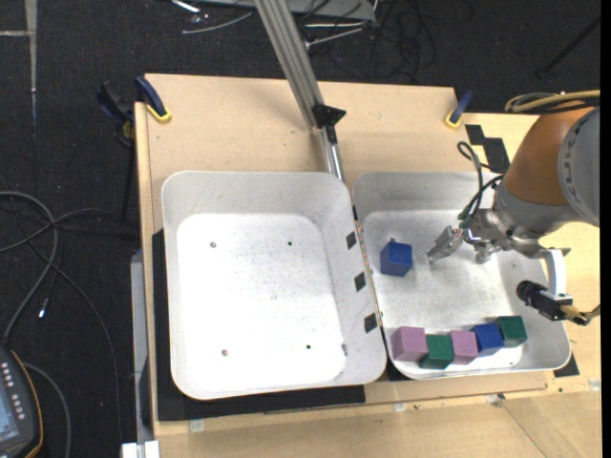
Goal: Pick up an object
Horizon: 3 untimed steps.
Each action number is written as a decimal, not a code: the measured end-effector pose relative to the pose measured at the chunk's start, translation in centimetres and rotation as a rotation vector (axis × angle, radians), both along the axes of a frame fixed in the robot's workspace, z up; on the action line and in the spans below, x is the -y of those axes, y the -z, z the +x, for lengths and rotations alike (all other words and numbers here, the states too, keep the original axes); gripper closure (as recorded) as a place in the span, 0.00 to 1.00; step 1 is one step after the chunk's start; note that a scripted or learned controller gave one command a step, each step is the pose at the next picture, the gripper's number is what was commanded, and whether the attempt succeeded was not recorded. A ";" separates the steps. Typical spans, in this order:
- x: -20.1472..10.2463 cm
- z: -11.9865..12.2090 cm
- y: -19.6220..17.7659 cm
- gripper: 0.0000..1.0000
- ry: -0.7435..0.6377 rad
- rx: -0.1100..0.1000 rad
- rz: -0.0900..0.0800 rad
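A blue cube point(396, 258) sits alone in the right bin point(410, 198), near its left side. Along the bin's front edge stands a row of cubes: pink point(409, 343), green point(439, 350), pink point(463, 344), blue point(488, 336) and green point(513, 329). My gripper point(445, 245) hangs low over the bin's middle, just right of the lone blue cube and a short gap from it. Nothing shows between its fingers. The grey arm with its orange band point(539, 156) comes in from the right.
The left bin point(253, 275) lies beside the right one. A metal pole point(291, 51) slants down from the top to the bins' shared edge. Clamps point(153, 98) sit at the bench's back corners. A black fitting point(539, 301) juts from the wrist over the right rim.
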<state>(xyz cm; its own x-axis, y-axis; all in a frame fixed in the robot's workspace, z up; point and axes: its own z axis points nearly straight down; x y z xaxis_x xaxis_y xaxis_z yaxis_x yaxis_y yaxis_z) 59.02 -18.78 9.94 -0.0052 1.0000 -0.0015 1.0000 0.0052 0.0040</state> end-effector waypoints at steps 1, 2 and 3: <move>-1.1 -3.1 -12.6 0.00 0.002 0.004 -0.001; -6.9 -2.7 -13.4 0.00 -0.003 -0.002 0.003; -7.5 -1.2 -1.8 0.00 0.004 -0.002 0.006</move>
